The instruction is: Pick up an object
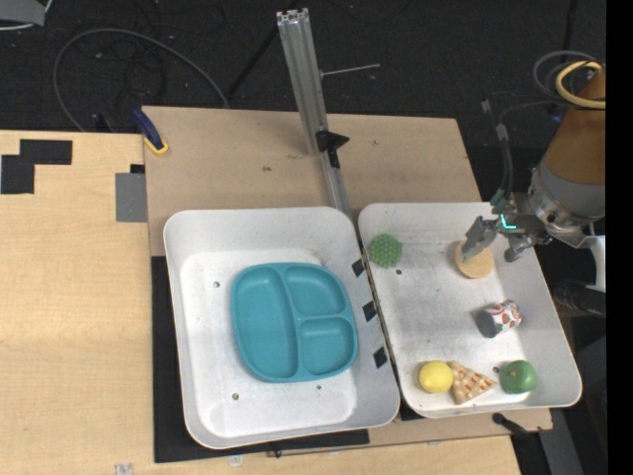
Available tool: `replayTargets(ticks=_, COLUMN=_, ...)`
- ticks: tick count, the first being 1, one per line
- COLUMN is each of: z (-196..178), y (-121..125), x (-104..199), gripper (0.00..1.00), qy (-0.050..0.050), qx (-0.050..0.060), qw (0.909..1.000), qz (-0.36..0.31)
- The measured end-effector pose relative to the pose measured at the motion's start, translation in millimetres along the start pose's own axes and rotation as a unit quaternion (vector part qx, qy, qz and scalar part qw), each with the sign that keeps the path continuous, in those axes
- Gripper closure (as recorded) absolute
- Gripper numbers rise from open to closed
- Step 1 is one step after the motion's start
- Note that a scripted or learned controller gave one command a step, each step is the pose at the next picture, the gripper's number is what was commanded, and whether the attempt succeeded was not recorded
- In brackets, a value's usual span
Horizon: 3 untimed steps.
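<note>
Two spread fingers of tool (500,238), tan disc (476,262) partly hidden beneath.

We see two white bins of smooth plastic, the right bin (554,295) scuffed grey across its floor. In the left bin (198,265) lies a teal divided tray (294,322), matt plastic. The bench (396,156) looks like bare brown board, and at 12 o'clock stands a ribbed metal rail (302,77), dull silver.
</note>
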<state>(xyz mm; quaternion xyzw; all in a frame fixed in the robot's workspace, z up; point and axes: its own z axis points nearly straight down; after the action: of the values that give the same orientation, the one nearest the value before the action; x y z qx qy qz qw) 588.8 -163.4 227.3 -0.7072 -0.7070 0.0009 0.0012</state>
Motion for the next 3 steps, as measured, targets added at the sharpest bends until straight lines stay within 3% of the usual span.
replayTargets(ticks=1, z=-1, y=0, x=0, gripper=0.00, qy=0.000, qx=-0.001, qw=1.0000, qz=0.000)
replayTargets(ticks=3, z=98, y=12, x=-1, gripper=0.00, qy=0.000, qx=0.001, qw=1.0000, qz=0.000)
